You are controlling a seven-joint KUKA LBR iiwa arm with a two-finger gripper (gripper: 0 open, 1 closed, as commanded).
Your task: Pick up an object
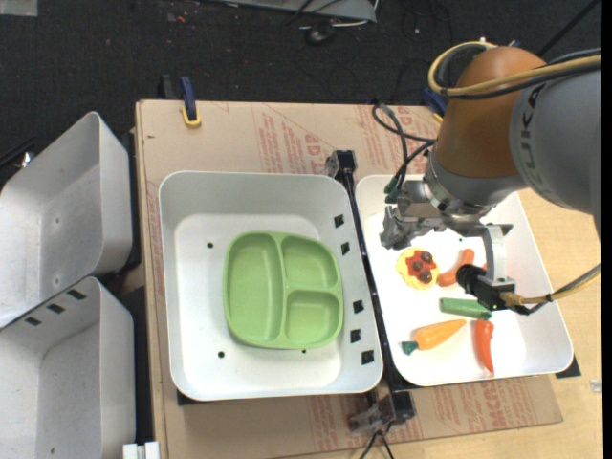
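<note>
The arm (497, 103) reaches in over the right-hand bin (540, 338), and its gripper (406, 235) hangs low at that bin's far left corner, close to the wall shared with the other bin. From where I stand the grey housing hides its tip, so I cannot tell how wide the gripper is open or whether it has hold of anything.

Just beside the gripper, on the side nearer the camera, lies a round yellow toy (419, 268) dotted with red and black; whether the two touch I cannot make out. A little to the right of that toy is an orange-red piece (452, 273). Farther from the gripper on the same near side lie a green piece (465, 306), then a carrot (438, 334) with its green stub pointing left, and a red chilli (485, 344) just beside the carrot's thick end.

Across the wall, well apart from the gripper, the left-hand bin (191, 199) holds a green divided plate (284, 290) lying flat.
</note>
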